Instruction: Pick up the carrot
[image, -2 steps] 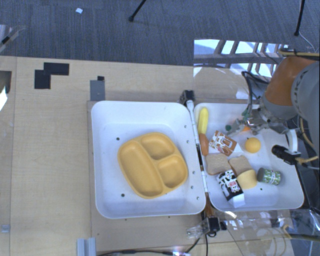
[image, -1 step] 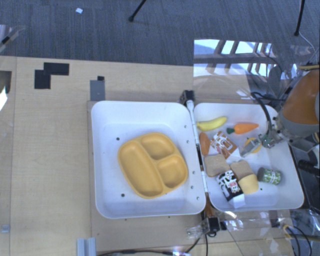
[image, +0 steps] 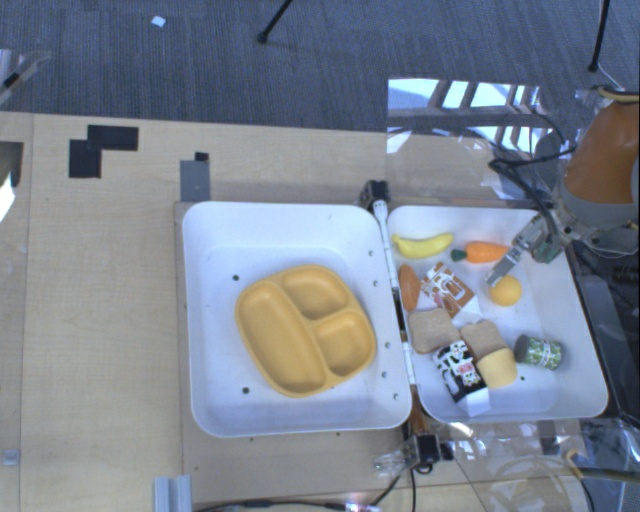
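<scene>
Carrot (image: 487, 252) lies in right bin (image: 580, 330), upper part, between banana (image: 422, 243) and gripper (image: 508, 266). Fingers (image: 502, 270) just beside carrot's right end, above lemon (image: 506, 291); opening state: cannot tell. Nothing visibly gripped.

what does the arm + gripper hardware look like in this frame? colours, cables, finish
The arm enters from the right: a rounded orange band over a grey wrist section, with dark cables looping beside it. The gripper is slim, metallic grey, tapering to narrow fingers. No markings are legible.
</scene>
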